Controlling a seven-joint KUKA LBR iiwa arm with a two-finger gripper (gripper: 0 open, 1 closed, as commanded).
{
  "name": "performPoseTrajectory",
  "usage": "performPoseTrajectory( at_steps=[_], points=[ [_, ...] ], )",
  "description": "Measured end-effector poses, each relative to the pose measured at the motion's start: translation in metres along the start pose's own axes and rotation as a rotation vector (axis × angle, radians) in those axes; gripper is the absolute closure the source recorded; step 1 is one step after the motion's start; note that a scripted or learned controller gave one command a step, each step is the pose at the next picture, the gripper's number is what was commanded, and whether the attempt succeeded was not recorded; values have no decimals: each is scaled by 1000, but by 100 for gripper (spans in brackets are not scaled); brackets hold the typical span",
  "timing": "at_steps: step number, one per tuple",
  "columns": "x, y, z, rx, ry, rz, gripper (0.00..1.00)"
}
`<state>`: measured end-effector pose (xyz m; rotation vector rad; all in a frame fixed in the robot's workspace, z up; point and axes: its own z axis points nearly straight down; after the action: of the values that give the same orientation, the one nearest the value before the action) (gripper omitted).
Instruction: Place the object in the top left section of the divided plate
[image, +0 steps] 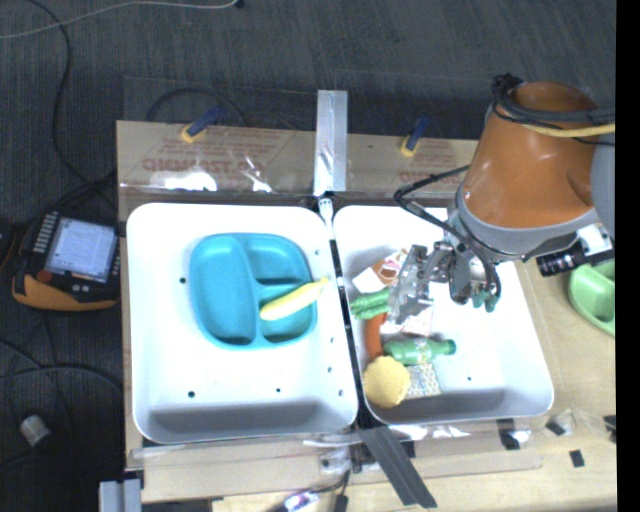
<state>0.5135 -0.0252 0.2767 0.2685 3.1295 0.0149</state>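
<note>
A blue divided plate (240, 288) lies in the left bin (170, 400). A yellow banana-shaped object (292, 298) rests across the plate's right side, its tip poking over the plate's right rim. My gripper (415, 290) hangs over the middle of the right bin (500, 370), above a pile of items. It is open, and I see nothing between its fingers. Under and beside it lie a green pepper-like piece (368, 303), an orange carrot (374, 333), a green bottle-shaped object (420, 349) and a red and white packet (390, 266).
A yellow round object (385, 380) sits at the right bin's front left corner on a patterned card (424, 379). The wall between the bins (342, 320) runs just left of the pile. A green object (598, 290) lies outside the bin at far right.
</note>
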Motion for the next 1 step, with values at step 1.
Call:
performPoseTrajectory(
  at_steps=[1],
  points=[
    [-31, -36, -28, 10, -3, 384, 100]
  ],
)
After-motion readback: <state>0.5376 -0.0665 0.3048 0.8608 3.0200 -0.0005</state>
